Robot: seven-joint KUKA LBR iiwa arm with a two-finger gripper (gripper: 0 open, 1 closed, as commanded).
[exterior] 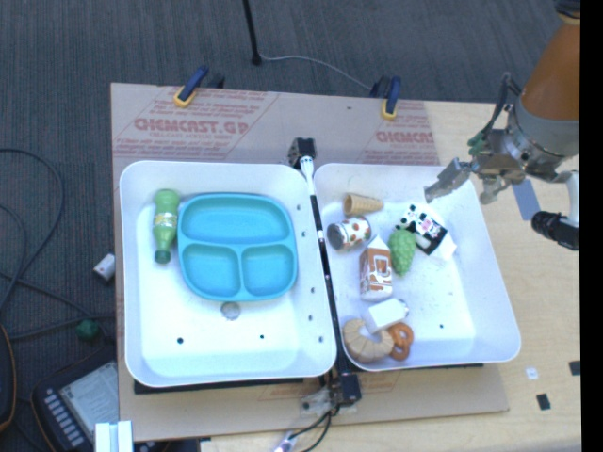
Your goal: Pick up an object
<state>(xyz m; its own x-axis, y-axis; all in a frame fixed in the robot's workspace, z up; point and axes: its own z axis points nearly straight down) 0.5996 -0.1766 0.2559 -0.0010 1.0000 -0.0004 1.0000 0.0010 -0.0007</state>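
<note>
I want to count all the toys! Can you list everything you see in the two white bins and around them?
bins: 2, white, side by side on the bench
tray: 1, blue, left bin
bottle: 1, green, left bin, beside the tray
cone: 1, tan, right bin
can: 1, brown, right bin
carton: 1, orange and white, right bin
cow toy: 1, black and white, right bin
pretzel: 1, brown, right bin front
clamps: 2, blue and yellow, back edge
gripper: 1, grey, above the right bin

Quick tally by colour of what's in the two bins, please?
Green: 2, bottle, leafy toy
Blue: 1, divided tray
Brown/tan: 5, cone, can, carton, croissant, pretzel
Black-and-white: 1, cow toy
White: 1, block
Total: 10
</note>
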